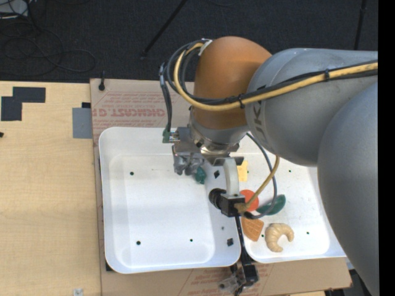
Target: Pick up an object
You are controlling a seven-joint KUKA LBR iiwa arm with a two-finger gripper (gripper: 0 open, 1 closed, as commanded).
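My gripper (pixel 189 166) hangs over the back right part of the left bin (pixel 154 227), below the orange wrist band. A small teal object (pixel 199 176) sits at its fingertips, pinched between the grey fingers (pixel 181 164) and partly covered by them. In the right bin (pixel 308 242) lie a yellow piece (pixel 242 170), a red-orange piece (pixel 248 197), a dark green curved object (pixel 272 205), an orange wedge (pixel 252 229) and a tan croissant-shaped object (pixel 279 236).
The two white bins meet along a ridge (pixel 233 239) just right of the gripper. The big grey arm covers the right bin's back and right side. A wooden bench top (pixel 43 196) lies to the left of the bins.
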